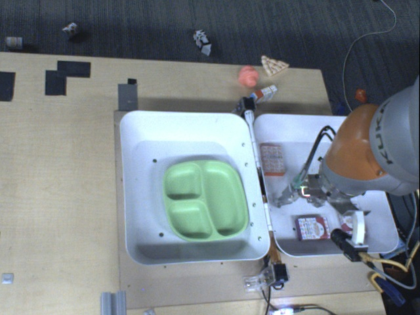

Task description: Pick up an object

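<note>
Robotics lab: wooden bench (pixel 59 195), paired white bins (pixel 134 176), loose cables (pixel 384 28).

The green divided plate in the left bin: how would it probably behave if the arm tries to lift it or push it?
The green divided plate looks like moulded plastic, so probably stiff and light. It lies flat and wide on the left bin floor, so it seems unlikely to roll or tip; a push would likely slide it. Its smooth, low rim may be slippery and hard to pinch.

The arm (pixel 387 143) is cut off by the right edge and hides much of the right bin (pixel 282 126). The gripper (pixel 292 195) is too blurred to read. Print on the two small packets (pixel 272 159) (pixel 311 228) is illegible.
</note>
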`<act>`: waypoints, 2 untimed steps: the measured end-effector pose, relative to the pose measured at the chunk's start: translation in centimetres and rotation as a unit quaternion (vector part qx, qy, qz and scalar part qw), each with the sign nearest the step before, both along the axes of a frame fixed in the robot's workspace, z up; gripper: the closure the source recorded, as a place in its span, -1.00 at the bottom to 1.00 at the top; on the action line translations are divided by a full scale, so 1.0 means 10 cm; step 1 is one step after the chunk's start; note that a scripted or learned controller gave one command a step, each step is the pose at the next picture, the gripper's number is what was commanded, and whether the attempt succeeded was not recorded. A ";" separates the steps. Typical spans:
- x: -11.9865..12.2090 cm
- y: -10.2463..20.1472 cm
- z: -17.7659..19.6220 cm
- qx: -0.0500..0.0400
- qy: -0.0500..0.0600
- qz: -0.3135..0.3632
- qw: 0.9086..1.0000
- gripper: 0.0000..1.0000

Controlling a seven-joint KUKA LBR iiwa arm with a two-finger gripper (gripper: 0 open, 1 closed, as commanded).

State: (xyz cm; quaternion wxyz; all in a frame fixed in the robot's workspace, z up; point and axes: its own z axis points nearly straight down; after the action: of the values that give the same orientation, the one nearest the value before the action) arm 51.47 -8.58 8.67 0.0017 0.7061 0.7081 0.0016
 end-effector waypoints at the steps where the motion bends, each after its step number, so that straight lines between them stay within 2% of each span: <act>1: 0.02 0.00 0.12 0.000 -0.004 0.001 1.000 1.00; 2: 0.07 -0.98 0.06 -0.001 0.001 -0.001 1.000 1.00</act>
State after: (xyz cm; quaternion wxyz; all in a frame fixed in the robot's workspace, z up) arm 52.16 -18.38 9.28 0.0017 0.7070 0.7073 -0.0001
